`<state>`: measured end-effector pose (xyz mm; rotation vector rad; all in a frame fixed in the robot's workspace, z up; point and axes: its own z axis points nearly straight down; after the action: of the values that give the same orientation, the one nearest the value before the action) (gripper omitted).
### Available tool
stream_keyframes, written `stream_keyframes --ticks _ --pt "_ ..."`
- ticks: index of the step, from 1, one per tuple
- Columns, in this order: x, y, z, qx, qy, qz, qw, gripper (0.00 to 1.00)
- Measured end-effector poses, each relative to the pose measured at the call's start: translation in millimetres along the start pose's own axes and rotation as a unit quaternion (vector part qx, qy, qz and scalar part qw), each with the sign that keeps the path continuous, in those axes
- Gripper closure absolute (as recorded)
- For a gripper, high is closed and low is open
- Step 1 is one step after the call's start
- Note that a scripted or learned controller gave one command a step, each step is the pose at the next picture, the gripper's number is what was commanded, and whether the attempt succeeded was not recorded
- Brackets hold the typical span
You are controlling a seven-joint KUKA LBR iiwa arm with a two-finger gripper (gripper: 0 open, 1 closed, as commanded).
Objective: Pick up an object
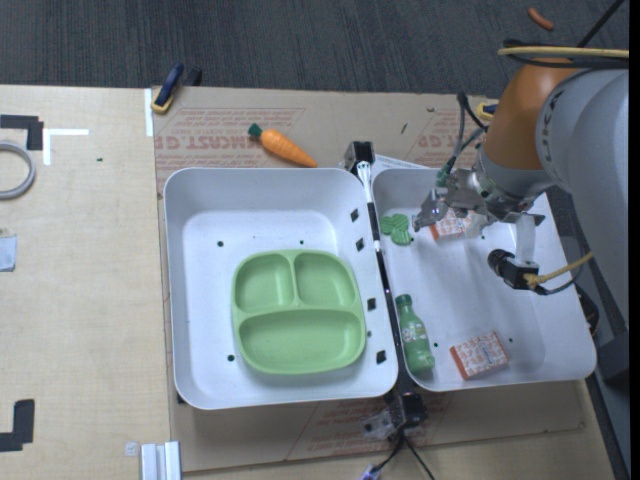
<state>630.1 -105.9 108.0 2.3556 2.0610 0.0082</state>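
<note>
camera view is showing the grey arm with its glossy orange band reaching into the right bin. the smooth white left bin is holding a matte green three-compartment plate. the right bin is holding a green bottle, a red-and-white packet, a second packet and a small green piece. the gripper is sitting beside that second packet; finger state cannot be told.
</note>
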Motion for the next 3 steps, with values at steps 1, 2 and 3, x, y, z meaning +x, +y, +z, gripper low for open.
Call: stream_keyframes --ticks 1,2,3 --pt "5 -19 16 0.007 0.002 -0.090 0.9959 0.00" --pt "58 -6 -85 0.006 0.001 -0.003 1.0000 0.00" --pt "-1 -30 16 0.007 0.002 -0.031 0.9995 0.00"
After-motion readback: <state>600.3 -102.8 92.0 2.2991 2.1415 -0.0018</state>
